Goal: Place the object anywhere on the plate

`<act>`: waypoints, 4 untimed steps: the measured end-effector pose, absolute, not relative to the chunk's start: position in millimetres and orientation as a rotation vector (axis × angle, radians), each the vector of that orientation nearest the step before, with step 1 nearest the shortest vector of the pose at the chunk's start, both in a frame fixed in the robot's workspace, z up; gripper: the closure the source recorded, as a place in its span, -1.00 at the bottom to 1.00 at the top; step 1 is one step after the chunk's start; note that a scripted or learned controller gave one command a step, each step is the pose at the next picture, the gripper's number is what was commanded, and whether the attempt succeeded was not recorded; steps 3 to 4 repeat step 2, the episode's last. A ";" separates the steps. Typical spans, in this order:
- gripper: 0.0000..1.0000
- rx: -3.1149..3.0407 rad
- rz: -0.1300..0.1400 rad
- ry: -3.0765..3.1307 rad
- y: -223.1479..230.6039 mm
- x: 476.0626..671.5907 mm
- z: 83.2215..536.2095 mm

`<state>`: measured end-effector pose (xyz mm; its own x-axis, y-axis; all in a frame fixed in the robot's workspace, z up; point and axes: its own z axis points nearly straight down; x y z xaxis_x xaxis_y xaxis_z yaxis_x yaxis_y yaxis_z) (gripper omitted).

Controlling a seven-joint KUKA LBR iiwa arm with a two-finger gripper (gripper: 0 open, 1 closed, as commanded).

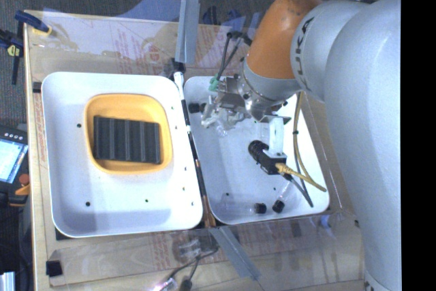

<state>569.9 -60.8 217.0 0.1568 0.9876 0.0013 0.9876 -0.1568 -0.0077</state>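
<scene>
We see the jaws [225, 112], their state indiscernible, low in the right bin [225, 211]; the yellow plate [129, 105], well left of them, awaits any object.

Both white bins [68, 215] look like smooth plastic with a soft sheen (the plate [129, 105] too, yellow and glossy); the arm [368, 71] shows smooth grey casing, the bench [102, 44] pale wood.

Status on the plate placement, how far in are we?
Done: nothing visibly; the yellow plate in the left bin bears only its dark ribbed insert. In hand: the gripper is low over the right bin; unclear whether it holds anything. Left: getting the object onto the plate.
</scene>
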 end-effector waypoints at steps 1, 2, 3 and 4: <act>1.00 -2.348 0.003 -2.083 -24.4 605.9 209.9; -1.00 -2.347 0.003 -2.084 -24.4 605.9 210.0; -1.00 -2.347 0.003 -2.084 -24.4 605.9 210.0; -1.00 -2.347 0.003 -2.084 -24.4 605.9 210.0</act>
